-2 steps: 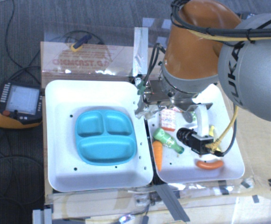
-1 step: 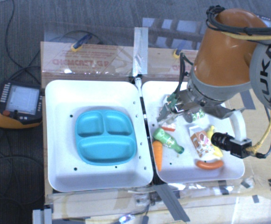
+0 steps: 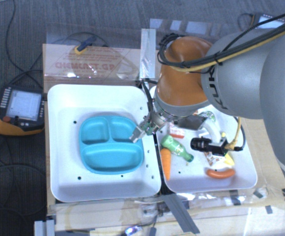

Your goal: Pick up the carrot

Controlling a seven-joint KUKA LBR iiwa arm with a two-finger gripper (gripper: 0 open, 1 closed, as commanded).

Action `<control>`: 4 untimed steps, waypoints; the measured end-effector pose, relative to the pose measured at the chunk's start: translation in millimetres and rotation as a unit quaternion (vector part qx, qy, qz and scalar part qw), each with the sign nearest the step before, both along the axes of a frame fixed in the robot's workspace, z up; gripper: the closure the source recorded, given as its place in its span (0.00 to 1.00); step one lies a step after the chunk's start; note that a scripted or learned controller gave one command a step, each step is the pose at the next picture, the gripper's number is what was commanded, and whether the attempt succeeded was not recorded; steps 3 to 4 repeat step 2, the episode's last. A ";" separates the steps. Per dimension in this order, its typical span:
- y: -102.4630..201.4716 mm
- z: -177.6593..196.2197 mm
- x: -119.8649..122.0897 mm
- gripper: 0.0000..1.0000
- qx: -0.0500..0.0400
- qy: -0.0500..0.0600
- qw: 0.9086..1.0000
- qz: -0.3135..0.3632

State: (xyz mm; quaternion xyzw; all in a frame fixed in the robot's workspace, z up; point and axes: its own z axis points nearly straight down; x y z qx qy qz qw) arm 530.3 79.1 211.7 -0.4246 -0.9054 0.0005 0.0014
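Tool: the small metal two-finger tool (image 3: 140,132) is hanging from the grey arm (image 3: 241,77) with the orange band, which is reaching in from the right.
Tool position: it is hovering in the left shallow white bin (image 3: 64,181), over the right edge of the sky-blue plastic compartment tray (image 3: 108,149), just beside the wall where the two bins are meeting.
Tool opening: I cannot tell; the tip is showing too small and blurred to judge.
Tool contact: it is appearing against the tray's right rim, but whether it is touching it or hanging just above it I cannot tell.
Carrot place: the orange tapered carrot (image 3: 165,164) is lying flat in the right shallow white bin (image 3: 245,178), close along that bin's left wall, in its near half.
Carrot axis: its long axis is running near to far, almost in line with the bin wall; the thicker end is sitting far and the narrower end is pointing near.
Carrot and tool: the carrot is lying to the near right of the tool, apart from it, with the bin walls between them.
Neighbours: a green plastic bottle (image 3: 177,148) is lying tilted just beside the carrot's far end; an orange-red sausage-shaped toy (image 3: 220,173) is lying well to the carrot's right.
Surroundings: a handheld control pendant with a screen (image 3: 17,109) is resting on the floor left of the surface.
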 end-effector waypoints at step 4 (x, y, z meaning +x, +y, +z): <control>-30.6 222.9 17.7 1.00 0.000 -0.003 0.989 0.147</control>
